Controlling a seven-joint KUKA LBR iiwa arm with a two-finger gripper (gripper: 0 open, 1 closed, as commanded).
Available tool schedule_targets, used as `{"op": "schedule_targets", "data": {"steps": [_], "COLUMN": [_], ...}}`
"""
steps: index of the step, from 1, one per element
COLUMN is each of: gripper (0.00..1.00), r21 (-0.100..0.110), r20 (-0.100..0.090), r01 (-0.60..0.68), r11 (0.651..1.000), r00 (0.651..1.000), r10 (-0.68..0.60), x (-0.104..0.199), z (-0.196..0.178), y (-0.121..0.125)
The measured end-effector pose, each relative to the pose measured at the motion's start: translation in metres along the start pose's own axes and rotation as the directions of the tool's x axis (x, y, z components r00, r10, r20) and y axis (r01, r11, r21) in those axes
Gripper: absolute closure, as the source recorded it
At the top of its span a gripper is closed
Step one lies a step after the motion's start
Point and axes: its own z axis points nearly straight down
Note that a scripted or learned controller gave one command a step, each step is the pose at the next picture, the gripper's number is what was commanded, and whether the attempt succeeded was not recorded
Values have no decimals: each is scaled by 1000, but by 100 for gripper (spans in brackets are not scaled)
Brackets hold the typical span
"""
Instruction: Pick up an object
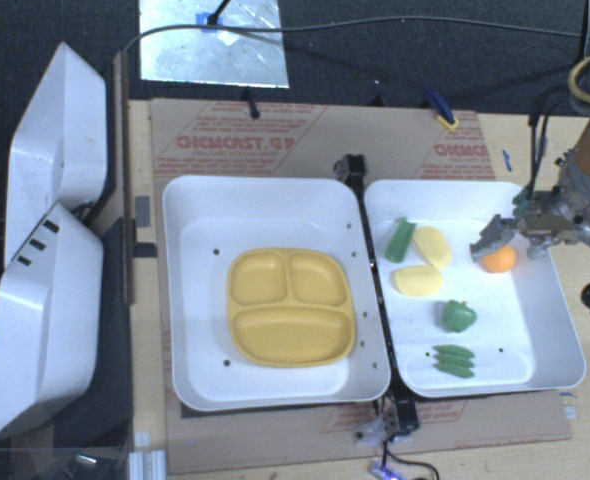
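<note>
White bin, left [190, 268]: shallow plastic bin, centre-left of frame, touching its twin along a black seam down the middle.
Tray [291, 306]: yellow plastic tray w/ three compartments, two small at top, one long below; lies flat in lower middle of left bin, nothing in it.
White bin, right [545, 353]: shallow plastic bin, centre-right of frame, holds all the loose items.
Long green veg [401, 239]: dark green toy cucumber-like piece, upper left of right bin, tilted, just beside the yellow pieces.
Yellow pieces [425, 263]: two pale yellow rounded toy pieces, upper one touching lower one, left-centre of right bin.
Green pepper [458, 315]: small round green toy pepper, below the yellow pieces, near but apart.
Pea pod [452, 360]: green ridged toy pod, lower part of right bin, lying approx. level, below the pepper.
Orange ball [498, 259]: small orange round toy fruit, upper right-centre of right bin, resting on bin floor; top edge partly covered by the gripper.
Gripper [502, 236]: grey two-finger gripper, right of frame, directly over/against the orange ball, reaching in from right edge. Jaws: cannot tell how far apart, too blurred and overlapped; can't tell whether ball is betw. them.
Arm [587, 193]: grey body at right edge of frame, orange band near top right corner.
Bench [275, 133]: brown cardboard sheet w/ red print under both bins.
</note>
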Motion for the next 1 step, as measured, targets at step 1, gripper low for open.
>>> {"op": "schedule_targets", "data": {"steps": [1], "gripper": [0], "r21": [-5], "r20": [0], "r01": [1], "r11": [1000], "r00": [1000], "r10": [-1], "x": [0], "z": [-2], "y": [1]}}
